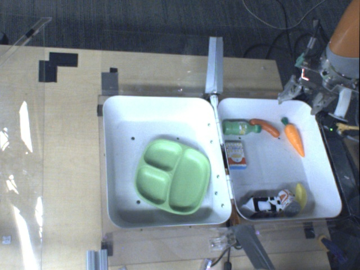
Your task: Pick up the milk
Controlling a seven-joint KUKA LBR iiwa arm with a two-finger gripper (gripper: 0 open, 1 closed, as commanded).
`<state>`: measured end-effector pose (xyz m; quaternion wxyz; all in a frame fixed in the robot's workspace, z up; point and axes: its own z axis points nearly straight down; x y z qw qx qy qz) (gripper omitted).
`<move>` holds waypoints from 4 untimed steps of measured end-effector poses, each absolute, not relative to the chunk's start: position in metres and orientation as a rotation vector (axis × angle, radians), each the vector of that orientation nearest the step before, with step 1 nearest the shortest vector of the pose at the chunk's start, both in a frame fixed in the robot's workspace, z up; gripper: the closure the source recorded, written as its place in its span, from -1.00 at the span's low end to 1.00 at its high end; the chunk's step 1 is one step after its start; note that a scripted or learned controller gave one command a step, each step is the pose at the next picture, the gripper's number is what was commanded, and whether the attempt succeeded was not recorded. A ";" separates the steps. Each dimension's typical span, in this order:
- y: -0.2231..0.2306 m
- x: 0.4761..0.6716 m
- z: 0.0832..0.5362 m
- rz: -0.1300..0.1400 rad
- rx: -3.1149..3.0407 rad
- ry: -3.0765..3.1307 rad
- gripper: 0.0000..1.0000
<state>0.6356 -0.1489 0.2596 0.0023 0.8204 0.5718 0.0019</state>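
The bench (62, 151) bears two white bins. The left bin (121, 122) holds a green plate (173, 176). The right bin (323, 179) holds all the small things. The arm (344, 38) is at the far right corner of the right bin, and the gripper (312, 94) hangs over that corner's rim. I cannot tell if it is spread or pressed together. Nothing sits in it.

I think the milk (269, 203) is the black and white spotted thing. It lies on its side at the near wall of the right bin, well apart from the gripper.

Here is what could go wrong. The milk is close to the near wall, so the gripper could bump the wall on its way down and stop short. The milk lies flat and looks round, so it could roll or slip out of a pinch. A yellow fruit (301, 194) lies just beside it, maybe touching. The gripper could grab the fruit, or push both things away.

There is also a small box (235, 154) by the wall between the bins. It could be milk too; I cannot read it. So the arm could go for the wrong one. A green bottle (241, 128) and a carrot (294, 138) lie between the gripper and the milk. A low sweep across the bin could knock them.
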 end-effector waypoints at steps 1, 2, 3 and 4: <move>-0.158 0.563 0.168 0.004 2.565 1.810 -1.00; -0.087 0.613 0.089 0.008 2.425 1.990 -1.00; -0.137 0.530 0.089 0.011 2.441 1.963 -1.00; -0.095 0.599 0.089 0.013 1.788 2.569 -1.00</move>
